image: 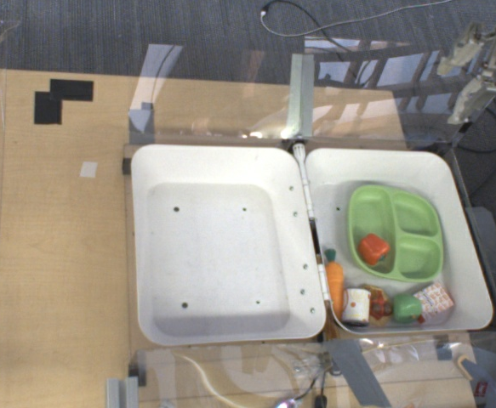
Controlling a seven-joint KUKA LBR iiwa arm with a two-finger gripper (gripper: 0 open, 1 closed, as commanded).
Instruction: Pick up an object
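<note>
The right bin (452,181) holds a green divided plate (418,262) with a red-orange block (373,247) in its left compartment. Along the bin's near wall lie an orange carrot (336,286), a small white jar (357,306), a dark red piece (379,305), a green lump (407,306) and a white packet with red print (436,298). A tiny teal bit (330,254) lies just above the carrot. My gripper (473,75) shows as pale parts at the far top right, beyond the bins and well away from every object.
The left bin (213,245) is a plain white tray beside the right one, with a metal divider (311,228) between them. A black cable (316,24) loops on the grey floor behind. Wooden bench top spreads to the left.
</note>
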